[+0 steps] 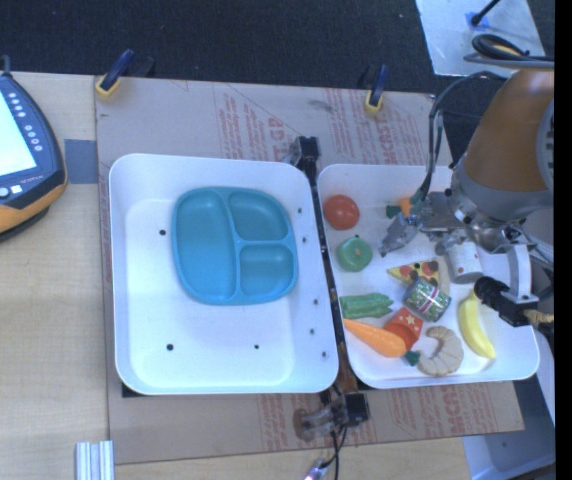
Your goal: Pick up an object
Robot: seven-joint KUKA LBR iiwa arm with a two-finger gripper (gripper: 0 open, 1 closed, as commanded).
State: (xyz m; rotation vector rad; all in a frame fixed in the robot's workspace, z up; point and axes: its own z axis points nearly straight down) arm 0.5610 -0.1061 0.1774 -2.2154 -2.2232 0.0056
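Hovering over the right bin [526, 368] near its right edge, the gripper [463, 258] carries nothing I can see, so all toys, like the banana [477, 328], await picking.

Red print on cardboard sheet [266, 118] under bins: illegible.

Glossy plastic tray [234, 244], matt wooden bench [36, 308].

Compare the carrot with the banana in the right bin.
The carrot is orange with a green end, while the banana is yellow. The carrot lies crosswise near the bin's left wall; the banana lies more lengthwise near the right side. The carrot tapers straight; the banana curves. Both are toy foods in the right bin.
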